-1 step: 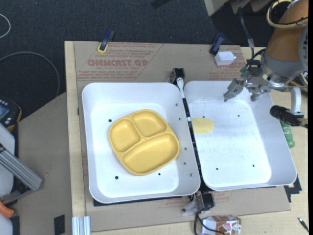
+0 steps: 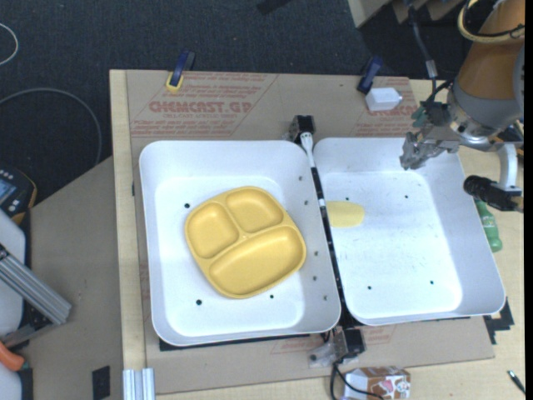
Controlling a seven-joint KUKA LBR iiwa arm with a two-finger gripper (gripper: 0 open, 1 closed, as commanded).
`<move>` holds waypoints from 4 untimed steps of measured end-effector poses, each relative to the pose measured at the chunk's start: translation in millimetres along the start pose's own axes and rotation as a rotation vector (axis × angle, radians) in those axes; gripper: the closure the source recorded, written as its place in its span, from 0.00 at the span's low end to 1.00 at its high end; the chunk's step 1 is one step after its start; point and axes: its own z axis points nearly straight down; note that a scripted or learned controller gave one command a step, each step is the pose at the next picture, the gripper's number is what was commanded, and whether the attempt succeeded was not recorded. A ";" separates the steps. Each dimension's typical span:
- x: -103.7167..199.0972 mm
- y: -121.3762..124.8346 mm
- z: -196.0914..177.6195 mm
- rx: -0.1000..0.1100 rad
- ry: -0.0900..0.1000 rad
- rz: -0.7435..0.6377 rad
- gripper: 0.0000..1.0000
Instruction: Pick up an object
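Desk (image 2: 125, 223): carrying two shallow white bins side by side.

Left bin (image 2: 158, 165): holding a yellow divided plate (image 2: 244, 242), lying flat at its middle, three compartments facing up.

Right bin (image 2: 441, 257): holding a small pale yellow piece (image 2: 345, 214), lying flat close to the bin's left wall, near the divide between the bins, its long axis running roughly left-right.

Arm (image 2: 491, 65): reaching in over the right bin's far right corner.

Pincer (image 2: 414, 158): hanging above that far right corner, nothing visibly between its tips; how far apart they are standing, cannot tell.

Key relation: the small piece is lying leftward and toward the near edge from the pincer, well apart, and is likely the nearer candidate; the plate is sitting farther off, across the divide.
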 end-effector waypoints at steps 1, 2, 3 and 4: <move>127.7 -37.3 -27.2 0.004 0.005 -0.010 1.00; 152.3 -106.0 -102.3 0.004 0.000 -0.001 1.00; 230.5 -152.6 -160.8 -0.002 0.002 -0.005 1.00; 291.8 -151.5 -215.0 -0.003 0.002 -0.003 1.00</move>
